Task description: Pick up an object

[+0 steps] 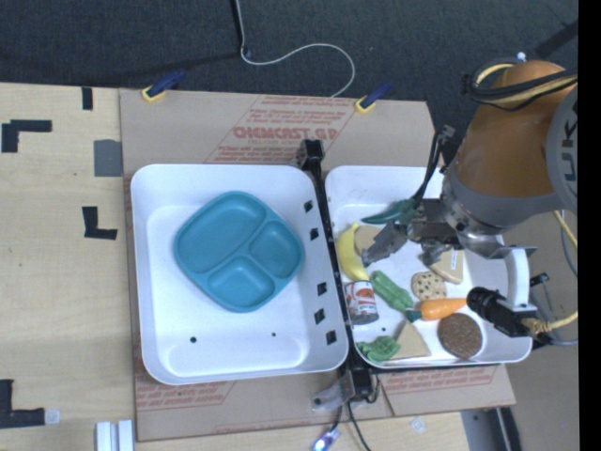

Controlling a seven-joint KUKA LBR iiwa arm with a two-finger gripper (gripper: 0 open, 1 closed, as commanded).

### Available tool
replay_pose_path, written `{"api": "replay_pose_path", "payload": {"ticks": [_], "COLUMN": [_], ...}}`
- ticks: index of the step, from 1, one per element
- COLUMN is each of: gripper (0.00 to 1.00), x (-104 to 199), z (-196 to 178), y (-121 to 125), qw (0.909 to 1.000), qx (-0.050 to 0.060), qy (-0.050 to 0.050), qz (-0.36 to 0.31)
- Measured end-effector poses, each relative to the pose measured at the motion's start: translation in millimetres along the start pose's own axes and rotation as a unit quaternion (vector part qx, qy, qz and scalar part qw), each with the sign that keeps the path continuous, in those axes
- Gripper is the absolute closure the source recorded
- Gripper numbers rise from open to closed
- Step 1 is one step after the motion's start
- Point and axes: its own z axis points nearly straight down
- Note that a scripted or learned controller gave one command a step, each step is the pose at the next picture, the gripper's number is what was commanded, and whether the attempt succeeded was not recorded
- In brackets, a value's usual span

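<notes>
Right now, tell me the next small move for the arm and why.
Probably a short descent onto the banana. The gripper hangs open above the right bin, its fingers just right of the banana with nothing between them, and the green pickle lies close below, so a straight drop seems the least cluttered grasp.

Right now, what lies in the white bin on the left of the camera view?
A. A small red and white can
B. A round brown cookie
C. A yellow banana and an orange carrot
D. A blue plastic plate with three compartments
D: the blue plastic plate with three compartments lies alone in the left white bin, while the yellow banana, orange carrot and small can lie in the right white bin.
</notes>
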Motion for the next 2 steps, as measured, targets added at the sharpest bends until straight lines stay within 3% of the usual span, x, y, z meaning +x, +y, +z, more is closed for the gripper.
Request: {"api": "replay_pose_path", "payload": {"ticks": [1, 2], "gripper": [0.00, 0.00], "x": [72.8, 80.0], "z": [90.0, -35.7], "y": [-9.8, -6.4], "qw": [1.0000, 1.0000], "qx": [0.003, -0.008], "qy": [-0.001, -0.001], "qz": [-0.001, 0.001]}}
